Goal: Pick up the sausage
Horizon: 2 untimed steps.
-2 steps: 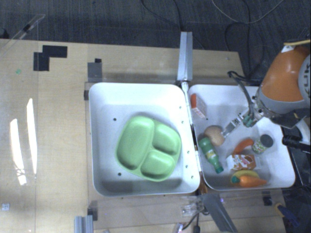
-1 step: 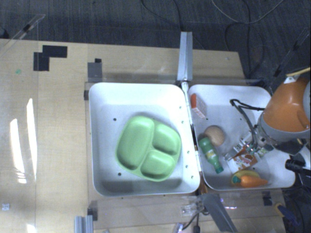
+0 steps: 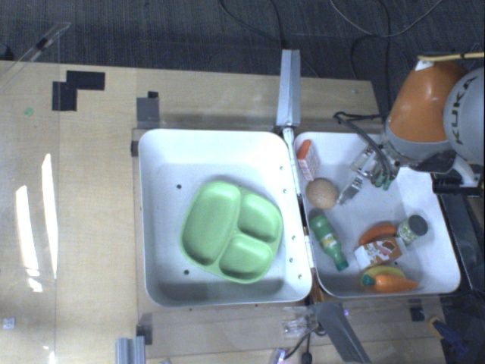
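Observation:
The sausage point(image 3: 377, 233), a short curved orange-red piece, lies in the right bin point(image 3: 424, 203) toward its near right. It rests against a small bottle point(image 3: 388, 249) with a red and white label and a dark cap. My gripper point(image 3: 350, 190) hangs over the middle of the right bin, pointing down and left. Its tip is just right of a round brown ball point(image 3: 321, 194). It stands about a hand's width up and left of the sausage, apart from it, and I see nothing held in it.
The right bin also holds a small carton point(image 3: 305, 158) at its far left, a green bottle point(image 3: 328, 242) along the left wall, and a carrot point(image 3: 391, 283) with a yellow piece at the near edge. A green divided plate point(image 3: 231, 231) lies in the left bin point(image 3: 163, 165).

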Available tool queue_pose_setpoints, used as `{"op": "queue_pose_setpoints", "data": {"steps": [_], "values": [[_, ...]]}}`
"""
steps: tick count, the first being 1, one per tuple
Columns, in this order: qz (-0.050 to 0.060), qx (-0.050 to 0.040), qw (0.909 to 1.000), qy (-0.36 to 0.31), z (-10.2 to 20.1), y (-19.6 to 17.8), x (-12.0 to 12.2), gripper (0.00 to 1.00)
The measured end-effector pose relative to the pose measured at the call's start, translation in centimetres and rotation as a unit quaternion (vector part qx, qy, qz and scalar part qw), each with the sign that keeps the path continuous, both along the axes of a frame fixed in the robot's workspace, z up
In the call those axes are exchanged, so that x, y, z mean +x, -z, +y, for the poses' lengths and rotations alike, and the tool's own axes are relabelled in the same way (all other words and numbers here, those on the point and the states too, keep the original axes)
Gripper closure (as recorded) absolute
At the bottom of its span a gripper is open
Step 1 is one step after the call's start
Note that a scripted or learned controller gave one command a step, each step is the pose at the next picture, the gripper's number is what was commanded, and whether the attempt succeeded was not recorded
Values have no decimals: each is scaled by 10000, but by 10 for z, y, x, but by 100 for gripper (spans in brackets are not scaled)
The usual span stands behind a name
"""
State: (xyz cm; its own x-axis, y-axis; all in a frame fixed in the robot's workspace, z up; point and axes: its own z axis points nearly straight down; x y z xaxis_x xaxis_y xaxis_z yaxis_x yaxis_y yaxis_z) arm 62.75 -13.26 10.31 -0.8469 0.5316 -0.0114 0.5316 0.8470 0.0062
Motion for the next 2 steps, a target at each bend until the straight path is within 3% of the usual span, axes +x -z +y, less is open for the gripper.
{"op": "queue_pose_setpoints", "data": {"steps": [1,2], "values": [[5,4,10000,-5,27,-55,5,0],[23,8,9943,1063,-19,-67,-116,0]]}}
